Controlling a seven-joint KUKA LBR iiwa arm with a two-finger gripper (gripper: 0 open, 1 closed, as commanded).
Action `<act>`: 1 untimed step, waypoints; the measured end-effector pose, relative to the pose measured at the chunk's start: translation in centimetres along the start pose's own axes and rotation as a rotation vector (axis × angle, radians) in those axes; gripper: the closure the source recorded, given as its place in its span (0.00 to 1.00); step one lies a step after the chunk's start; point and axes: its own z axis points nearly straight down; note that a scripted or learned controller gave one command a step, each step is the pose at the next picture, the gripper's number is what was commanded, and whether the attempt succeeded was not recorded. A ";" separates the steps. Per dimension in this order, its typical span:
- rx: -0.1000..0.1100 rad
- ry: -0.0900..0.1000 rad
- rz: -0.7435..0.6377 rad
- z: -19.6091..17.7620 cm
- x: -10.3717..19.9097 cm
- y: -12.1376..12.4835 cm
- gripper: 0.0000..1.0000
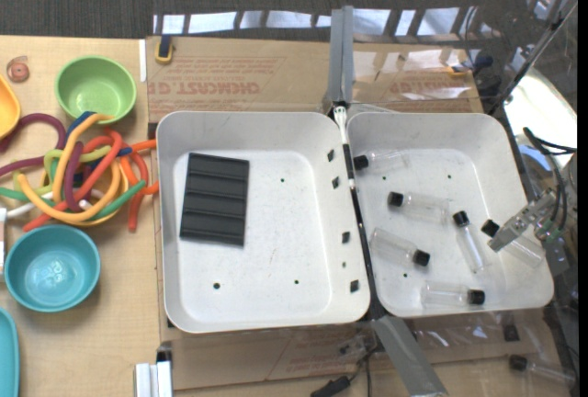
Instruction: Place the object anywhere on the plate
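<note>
Low at the right wall of the right bin (441,130): the gripper (520,226). Too small and blurry to tell whether clenched or loose, or grasping anything. Just beside it, a little clear tube (490,228) with a black cap. More tubes like it lying about on the same bin's floor, one long tube (470,244) close by.

Over in the left bin (276,130), flat near the left side: the black plate (215,199), well apart from every tube.

Out on the bench to the left: a green bowl (96,90), a blue bowl (51,268), and a tangle of coloured ropes (87,175) in between.
</note>
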 end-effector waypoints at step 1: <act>-0.001 -0.003 0.003 -3.2 -1.7 2.3 1.00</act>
